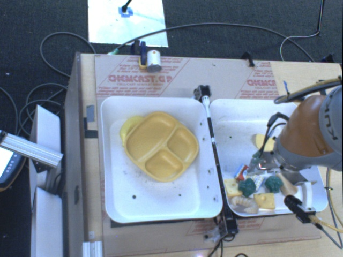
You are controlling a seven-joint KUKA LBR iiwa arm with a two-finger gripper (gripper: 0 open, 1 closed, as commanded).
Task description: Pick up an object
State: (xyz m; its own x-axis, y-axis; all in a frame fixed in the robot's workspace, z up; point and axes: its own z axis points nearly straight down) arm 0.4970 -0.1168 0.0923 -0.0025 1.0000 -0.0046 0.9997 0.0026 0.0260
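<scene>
Counter [177,71]: you see brown board with red lettering, bearing two white bins side by side.
Left bin [126,199]: it holds a yellow divided tray [161,145], tilted, lying over a paler yellow piece at its far left.
Right bin [236,123]: your objects crowd its near side.
Arm [308,130]: grey with an orange band, it reaches in from the right over the right bin.
Pincer [263,162]: low above the object pile; you cannot tell whether it is released or clenched.
Objects: two dark green pieces [247,187], yellow blocks [264,201], a pale piece [242,206] nearest you, a small red-and-white item [241,172] to the left.
</scene>
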